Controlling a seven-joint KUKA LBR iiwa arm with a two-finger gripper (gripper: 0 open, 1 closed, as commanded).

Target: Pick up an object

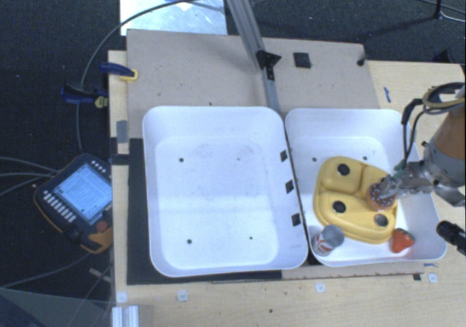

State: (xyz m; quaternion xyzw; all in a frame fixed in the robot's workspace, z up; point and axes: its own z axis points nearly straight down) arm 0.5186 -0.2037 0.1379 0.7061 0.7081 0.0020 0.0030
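The tool [384, 193] sits low in the right bin [342, 125], reaching in from the right, with its tip over the right-hand part of a yellow moulded plastic piece [346, 191] that has several dark round holes in its top. Just at the tip there is a small brownish ringed object [379, 195], perhaps a little doughnut-shaped toy, resting on the yellow piece. Whether the tool is open or closed cannot be told at this size, nor whether it has hold of anything.

Near the front edge of the same bin stand a small grey cup-like thing [328, 239], just beside the yellow piece's lower left corner, and a red strawberry-like toy [401, 240] at its lower right. The left bin [218, 125] lies alongside on the counter [320, 74].

For a good pick here, the brown ring looks like the nearest candidate, but it is small and sits on a curved, slick surface, so it could skid away if the closing is off-centre. I would judge it best to centre on the ring, close before any lift, then rise straight up and slowly. Grabbing the yellow piece by its rim is the alternative; it seems broad and probably needs a grip across a thin edge or through a hole. The bin's right wall is near the wrist, so sideways moves ought to be kept small.
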